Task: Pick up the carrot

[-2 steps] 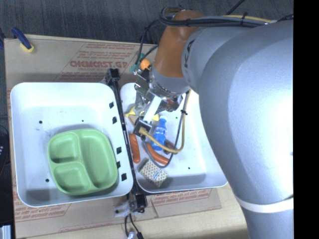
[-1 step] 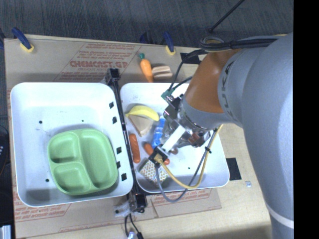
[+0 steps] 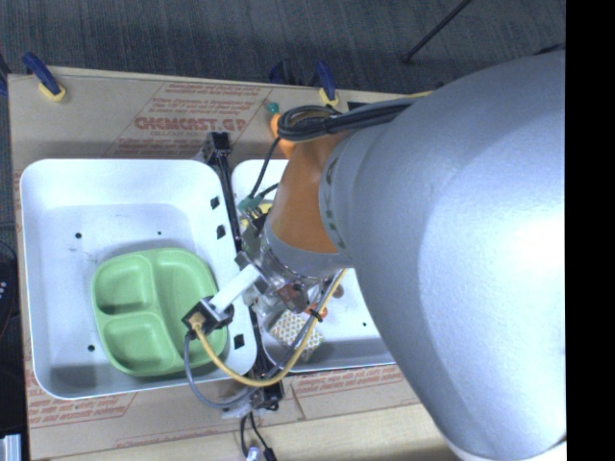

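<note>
Seemingly, the arm (image 3: pixel 461 248) reaches down over the right bin (image 3: pixel 252 176).

Cardboard-covered bench (image 3: pixel 144 123), clamped at far edge by blue clamps (image 3: pixel 43 75). Directly on top: two white bins (image 3: pixel 58 190), side by side.

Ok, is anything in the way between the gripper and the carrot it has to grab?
Cannot tell. The arm covers most of the right bin, hiding what lies beneath the gripper, which is low over that bin beside a pale meshed object. The green tray sits apart in the left bin.
</note>
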Controlling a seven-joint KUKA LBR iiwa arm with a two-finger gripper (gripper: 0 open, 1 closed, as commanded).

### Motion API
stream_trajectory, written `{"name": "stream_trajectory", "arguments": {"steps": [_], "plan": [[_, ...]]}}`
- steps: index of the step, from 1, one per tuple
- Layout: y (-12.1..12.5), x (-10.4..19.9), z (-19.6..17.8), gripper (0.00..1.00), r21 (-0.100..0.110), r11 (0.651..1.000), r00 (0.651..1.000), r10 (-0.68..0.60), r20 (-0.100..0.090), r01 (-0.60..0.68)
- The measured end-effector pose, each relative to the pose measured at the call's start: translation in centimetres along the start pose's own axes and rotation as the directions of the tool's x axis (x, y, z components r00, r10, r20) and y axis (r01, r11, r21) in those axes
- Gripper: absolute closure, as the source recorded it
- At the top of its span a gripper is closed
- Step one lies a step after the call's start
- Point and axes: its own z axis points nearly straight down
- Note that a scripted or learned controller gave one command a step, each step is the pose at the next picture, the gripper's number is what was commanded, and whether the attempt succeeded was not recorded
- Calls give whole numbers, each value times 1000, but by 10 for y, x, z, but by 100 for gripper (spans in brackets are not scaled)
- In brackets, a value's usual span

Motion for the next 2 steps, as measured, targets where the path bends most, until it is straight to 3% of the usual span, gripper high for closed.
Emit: {"name": "stream_trajectory", "arguments": {"steps": [2], "plan": [[-1, 1, -19, 100, 7, 1000, 1000, -12, 6, 12]]}}
